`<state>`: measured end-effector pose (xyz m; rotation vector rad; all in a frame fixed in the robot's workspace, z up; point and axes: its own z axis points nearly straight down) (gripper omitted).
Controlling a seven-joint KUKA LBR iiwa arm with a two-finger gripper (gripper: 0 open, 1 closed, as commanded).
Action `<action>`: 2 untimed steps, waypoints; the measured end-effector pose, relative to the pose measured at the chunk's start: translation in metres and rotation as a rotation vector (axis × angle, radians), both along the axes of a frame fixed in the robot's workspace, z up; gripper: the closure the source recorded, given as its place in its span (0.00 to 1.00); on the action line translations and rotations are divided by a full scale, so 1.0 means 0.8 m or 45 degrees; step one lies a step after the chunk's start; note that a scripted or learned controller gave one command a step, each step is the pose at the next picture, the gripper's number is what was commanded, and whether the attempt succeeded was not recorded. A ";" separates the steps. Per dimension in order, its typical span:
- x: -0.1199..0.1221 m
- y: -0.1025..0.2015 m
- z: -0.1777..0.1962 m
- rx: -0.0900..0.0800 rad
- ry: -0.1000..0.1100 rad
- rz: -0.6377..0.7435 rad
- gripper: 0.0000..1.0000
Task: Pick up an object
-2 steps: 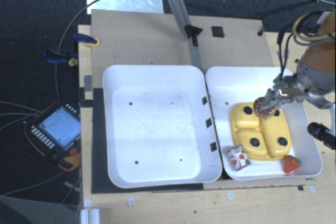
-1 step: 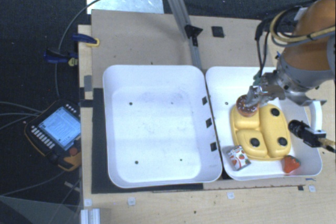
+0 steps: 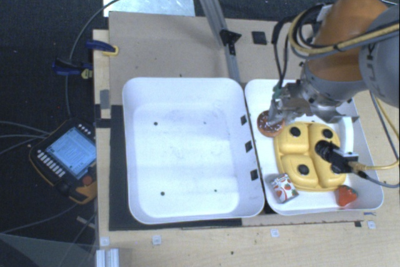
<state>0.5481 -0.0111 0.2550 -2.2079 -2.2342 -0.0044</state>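
Observation:
My gripper (image 3: pixel 277 114) hangs low over the left part of the right bin (image 3: pixel 369 197), right above a brown round disc (image 3: pixel 269 127) that lies by the bin's left wall. The gripper covers the disc's upper right part. Just right of the disc lies a large yellow moulded block with black dots (image 3: pixel 300 156). A small red and white can (image 3: pixel 282 188) lies near the bin's front left corner. At the front right sits a red piece (image 3: pixel 347 196).
The left bin (image 3: pixel 181 153) sits beside the right one, with black tabs along their shared wall. A slanted metal pole (image 3: pixel 212 3) rises at the back. A teach pendant (image 3: pixel 67 156) lies off the bench at left.

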 end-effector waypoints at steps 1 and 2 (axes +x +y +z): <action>-0.005 0.074 -0.002 0.000 0.001 -0.001 1.00; -0.010 0.142 -0.031 0.000 0.004 -0.002 1.00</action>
